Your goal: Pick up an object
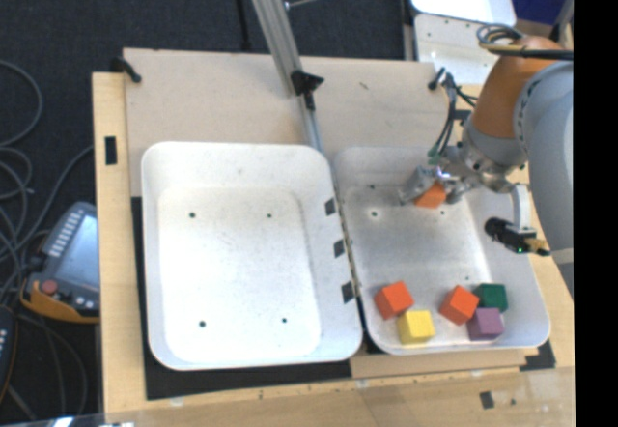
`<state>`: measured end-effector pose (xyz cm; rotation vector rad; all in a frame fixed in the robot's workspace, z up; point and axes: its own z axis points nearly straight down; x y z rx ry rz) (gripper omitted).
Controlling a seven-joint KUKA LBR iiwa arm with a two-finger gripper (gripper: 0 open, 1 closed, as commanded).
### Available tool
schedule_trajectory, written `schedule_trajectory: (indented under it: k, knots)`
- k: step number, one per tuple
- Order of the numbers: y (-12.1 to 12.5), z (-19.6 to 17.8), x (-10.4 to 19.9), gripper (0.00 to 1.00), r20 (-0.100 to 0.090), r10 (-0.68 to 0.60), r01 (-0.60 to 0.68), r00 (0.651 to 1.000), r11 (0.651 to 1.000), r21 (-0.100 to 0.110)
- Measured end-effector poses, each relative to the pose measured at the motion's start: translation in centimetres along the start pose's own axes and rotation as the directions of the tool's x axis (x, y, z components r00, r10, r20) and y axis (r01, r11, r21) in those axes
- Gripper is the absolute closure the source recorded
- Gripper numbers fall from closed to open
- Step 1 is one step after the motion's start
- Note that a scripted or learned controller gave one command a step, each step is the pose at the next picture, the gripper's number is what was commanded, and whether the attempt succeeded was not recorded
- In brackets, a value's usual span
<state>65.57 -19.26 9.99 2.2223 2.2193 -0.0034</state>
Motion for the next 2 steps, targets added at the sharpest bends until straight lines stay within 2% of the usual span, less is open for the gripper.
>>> schedule_trajectory:
  k: [1, 2]
  knots:
    - [1.1, -15.0, 0.8, 0.00, 0.001, -0.005, 0.005, 1.000, 1.000, -0.012]
    - [-1.8, -1.3, 0.2, 0.00, -0.001, 0.000, 0.000, 1.000, 1.000, 0.006]
